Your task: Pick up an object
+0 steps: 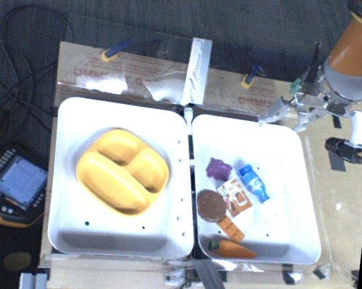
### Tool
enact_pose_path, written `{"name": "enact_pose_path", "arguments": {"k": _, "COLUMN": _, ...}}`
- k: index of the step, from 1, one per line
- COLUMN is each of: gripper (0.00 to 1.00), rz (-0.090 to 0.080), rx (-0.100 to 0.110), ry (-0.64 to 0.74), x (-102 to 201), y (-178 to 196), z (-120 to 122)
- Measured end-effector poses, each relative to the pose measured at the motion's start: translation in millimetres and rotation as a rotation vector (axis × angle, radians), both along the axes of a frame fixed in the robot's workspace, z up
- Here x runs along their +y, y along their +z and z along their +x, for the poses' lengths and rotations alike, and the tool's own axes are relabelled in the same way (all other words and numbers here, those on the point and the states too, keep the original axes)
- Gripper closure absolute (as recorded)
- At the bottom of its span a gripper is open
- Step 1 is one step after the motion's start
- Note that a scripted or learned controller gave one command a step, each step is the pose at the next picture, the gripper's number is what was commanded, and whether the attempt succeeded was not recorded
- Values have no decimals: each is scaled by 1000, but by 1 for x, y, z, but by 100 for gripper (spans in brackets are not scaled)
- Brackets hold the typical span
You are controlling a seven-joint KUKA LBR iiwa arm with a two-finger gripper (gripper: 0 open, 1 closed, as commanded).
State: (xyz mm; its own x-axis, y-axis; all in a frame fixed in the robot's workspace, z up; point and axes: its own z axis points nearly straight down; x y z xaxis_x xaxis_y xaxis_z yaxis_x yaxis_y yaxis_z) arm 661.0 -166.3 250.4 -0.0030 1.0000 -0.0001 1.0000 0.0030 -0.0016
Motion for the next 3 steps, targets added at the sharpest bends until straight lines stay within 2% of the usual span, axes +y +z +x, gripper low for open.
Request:
{"name": "enact_pose_path", "arguments": {"k": 1, "gripper": 0, "rz": -4, "rx": -1, "ry": -15, "x": 4, "y": -156, "z": 8}}
{"name": "enact_pose_path", "arguments": {"k": 2, "gripper": 0, "rz": -3, "rx": -10, "ry": 68, "x": -9, "y": -161, "z": -51}}
{"name": "enact_pose_path", "arguments": {"k": 3, "gripper": 100, "rz": -3, "rx": -13, "ry": 67, "x": -10, "y": -151, "z": -50}}
